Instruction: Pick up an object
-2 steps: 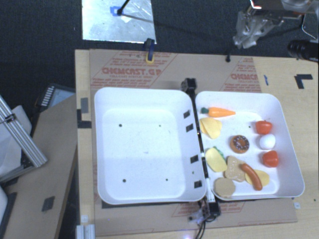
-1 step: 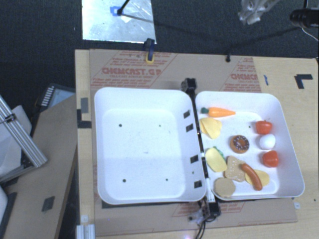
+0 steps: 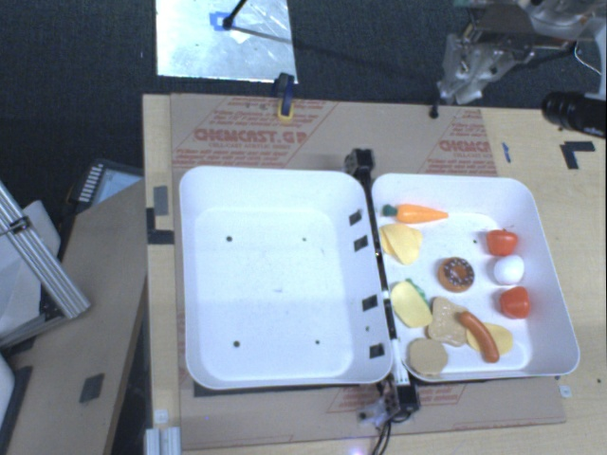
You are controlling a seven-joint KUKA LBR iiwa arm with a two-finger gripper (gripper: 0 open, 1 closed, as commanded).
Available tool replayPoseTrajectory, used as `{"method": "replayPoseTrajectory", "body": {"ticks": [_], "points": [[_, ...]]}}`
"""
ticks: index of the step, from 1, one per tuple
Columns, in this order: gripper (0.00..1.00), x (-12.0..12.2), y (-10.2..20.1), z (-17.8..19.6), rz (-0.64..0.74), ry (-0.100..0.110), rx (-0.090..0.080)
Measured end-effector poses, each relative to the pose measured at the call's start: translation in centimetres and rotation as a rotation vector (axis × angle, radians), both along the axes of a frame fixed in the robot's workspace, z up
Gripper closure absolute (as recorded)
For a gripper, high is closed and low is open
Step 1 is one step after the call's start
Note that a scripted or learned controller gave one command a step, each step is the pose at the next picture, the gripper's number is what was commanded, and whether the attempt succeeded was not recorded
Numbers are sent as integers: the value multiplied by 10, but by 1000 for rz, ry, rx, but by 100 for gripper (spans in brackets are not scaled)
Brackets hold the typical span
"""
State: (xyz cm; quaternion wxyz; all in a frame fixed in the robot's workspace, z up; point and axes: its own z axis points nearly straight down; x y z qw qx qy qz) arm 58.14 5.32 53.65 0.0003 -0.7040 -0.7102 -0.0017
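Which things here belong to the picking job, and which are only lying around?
For the job:
gripper, raised beyond the bins
right bin
carrot, donut, sausage, white egg, two red pieces

Lying about:
left bin
metal sheet
yellow clamp

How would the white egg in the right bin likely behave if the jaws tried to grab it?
The egg looks smooth and rounded, so it may slip out of a pinch. It lies loose on the flat bin floor, so a nudge would probably roll it. It looks like a light toy.
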Motion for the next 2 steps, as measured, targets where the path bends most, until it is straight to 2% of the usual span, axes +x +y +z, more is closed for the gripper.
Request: {"method": "replayPoseTrajectory", "body": {"ticks": [1,2], "points": [[100,89,-33,-4,-10,0,-4],[100,18,5,0,-1,0,-1]]}}
